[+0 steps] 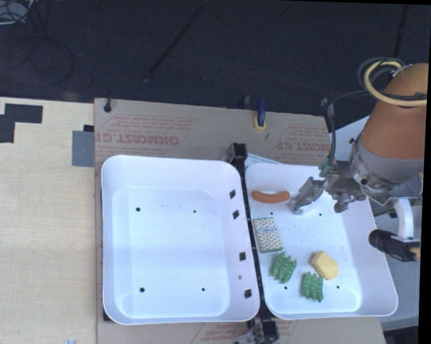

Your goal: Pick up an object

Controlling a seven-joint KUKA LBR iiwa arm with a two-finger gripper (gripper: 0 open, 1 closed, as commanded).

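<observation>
Select one target before descending: the right bin holds an orange sausage-shaped piece near its far left corner, a patterned rectangular block below it beside the central divider, two green knobbly pieces toward the near edge, and a yellow corn-like piece just beside the second green one. The sausage-shaped piece lies closest to the pincer and apart from the other items, so it appears the most practical choice. Align the fingers across its short axis, centre over its middle, and descend vertically until the tips flank it; close only then, and lift straight to avoid dragging it against the bin wall. The pincer hangs over the far part of the right bin, just right of the sausage piece, fingers apart with nothing between them. The arm enters from the right, its orange band above the wrist, tool pointing down and leftward. The left bin on the worktop lies well apart from the pincer.
</observation>
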